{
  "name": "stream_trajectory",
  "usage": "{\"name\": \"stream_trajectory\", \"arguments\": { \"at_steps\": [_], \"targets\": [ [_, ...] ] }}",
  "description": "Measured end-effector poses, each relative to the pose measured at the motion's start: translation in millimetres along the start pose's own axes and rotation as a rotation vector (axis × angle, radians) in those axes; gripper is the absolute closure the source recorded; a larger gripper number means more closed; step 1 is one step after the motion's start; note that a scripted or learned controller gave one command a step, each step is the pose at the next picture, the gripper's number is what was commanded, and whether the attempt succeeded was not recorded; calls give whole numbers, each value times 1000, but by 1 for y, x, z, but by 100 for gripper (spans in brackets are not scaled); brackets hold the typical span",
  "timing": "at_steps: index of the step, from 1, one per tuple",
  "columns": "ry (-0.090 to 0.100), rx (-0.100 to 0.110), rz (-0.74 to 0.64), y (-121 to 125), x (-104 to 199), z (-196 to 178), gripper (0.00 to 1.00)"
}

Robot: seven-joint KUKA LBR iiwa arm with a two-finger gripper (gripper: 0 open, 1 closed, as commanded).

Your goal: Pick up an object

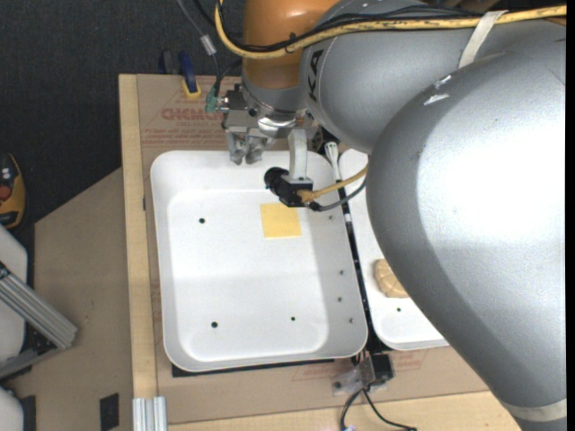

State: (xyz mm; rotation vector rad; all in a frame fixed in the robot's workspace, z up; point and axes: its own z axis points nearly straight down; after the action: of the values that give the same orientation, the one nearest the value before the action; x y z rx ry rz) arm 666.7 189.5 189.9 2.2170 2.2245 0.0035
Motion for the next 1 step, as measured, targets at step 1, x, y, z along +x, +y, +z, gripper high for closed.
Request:
{"name": "stream_trajectory", "arguments": {
  "at_steps": [1],
  "targets": [
    [3,-6,-1,1,36,-68,100]
  ]
}}
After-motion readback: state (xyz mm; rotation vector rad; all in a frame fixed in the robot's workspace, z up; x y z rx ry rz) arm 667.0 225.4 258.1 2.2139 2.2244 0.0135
